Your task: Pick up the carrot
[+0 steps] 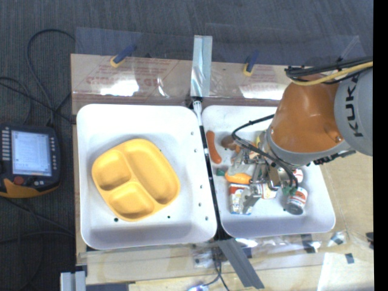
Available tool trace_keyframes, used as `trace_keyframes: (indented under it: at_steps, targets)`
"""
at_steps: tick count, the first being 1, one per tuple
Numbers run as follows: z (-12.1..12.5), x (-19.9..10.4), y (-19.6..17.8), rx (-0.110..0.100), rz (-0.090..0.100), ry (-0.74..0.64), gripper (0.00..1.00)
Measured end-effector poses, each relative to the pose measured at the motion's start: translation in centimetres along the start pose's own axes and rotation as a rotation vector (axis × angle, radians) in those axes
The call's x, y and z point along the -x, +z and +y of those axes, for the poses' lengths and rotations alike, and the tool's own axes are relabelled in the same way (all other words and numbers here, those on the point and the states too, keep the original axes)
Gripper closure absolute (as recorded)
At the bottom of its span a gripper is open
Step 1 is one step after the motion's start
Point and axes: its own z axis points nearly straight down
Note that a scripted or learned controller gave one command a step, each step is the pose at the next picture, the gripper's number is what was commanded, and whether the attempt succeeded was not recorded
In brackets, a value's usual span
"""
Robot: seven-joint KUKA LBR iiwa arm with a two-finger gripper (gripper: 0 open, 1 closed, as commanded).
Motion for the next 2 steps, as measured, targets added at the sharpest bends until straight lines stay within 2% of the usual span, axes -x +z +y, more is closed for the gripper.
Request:
trace_keyframes:
  at_steps: [1, 2]
  targets:
    - [0.2, 3.0, 0.0, -0.001, -0.002, -0.157, 0.00]
    - [-1.1, 6.6, 0.0, -0.001, -0.003, -0.268, 0.00]
